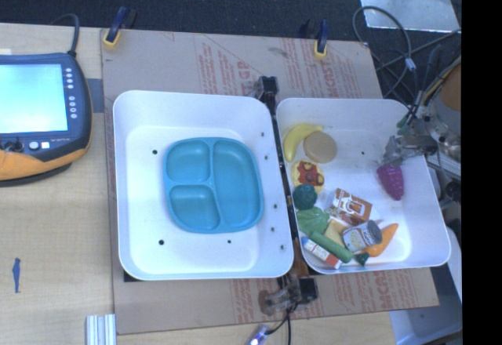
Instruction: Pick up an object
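Reaching in over the right bin (361,112), the hand (404,146) sits just above the purple fruit (391,180), near the bin's far-right wall. Can't tell how far it's open or whether it has hold of anything; fruit looks free on the bin floor. Best bet imo: centre over the fruit, drop straight, close w/o hitting the wall. Other toys lie clustered toward the bin's lower-left, so no crowding.

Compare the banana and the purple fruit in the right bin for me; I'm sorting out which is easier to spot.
The banana is yellow, long and curved; the purple fruit is short and plump. The banana lies at the bin's far left beside other items; the purple fruit sits alone near the gripper. Both rest in the right bin.
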{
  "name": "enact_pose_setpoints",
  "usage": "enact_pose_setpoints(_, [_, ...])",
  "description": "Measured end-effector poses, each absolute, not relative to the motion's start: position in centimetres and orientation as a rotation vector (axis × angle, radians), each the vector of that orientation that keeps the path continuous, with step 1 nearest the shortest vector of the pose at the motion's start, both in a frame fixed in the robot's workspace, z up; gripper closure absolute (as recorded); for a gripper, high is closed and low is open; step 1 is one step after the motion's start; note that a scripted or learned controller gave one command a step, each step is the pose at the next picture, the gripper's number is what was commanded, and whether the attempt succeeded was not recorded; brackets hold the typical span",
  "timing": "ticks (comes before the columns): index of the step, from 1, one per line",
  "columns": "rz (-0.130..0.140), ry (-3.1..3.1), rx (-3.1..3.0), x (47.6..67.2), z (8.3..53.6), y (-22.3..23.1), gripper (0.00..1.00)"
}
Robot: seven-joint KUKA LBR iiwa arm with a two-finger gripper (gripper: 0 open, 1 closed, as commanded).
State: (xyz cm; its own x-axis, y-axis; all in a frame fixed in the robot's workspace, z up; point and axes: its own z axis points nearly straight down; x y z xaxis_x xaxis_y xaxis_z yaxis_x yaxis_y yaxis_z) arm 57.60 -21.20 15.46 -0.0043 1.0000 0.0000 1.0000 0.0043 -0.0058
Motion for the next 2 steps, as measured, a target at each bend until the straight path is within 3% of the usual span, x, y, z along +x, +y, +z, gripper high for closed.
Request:
enact_pose_setpoints(1, [0.005,-2.225,-2.215,52.0,18.1,-21.2,0.00])
enact_pose_setpoints(2, [0.003,-2.223,-2.212,57.9,9.1,-21.1,0.00])
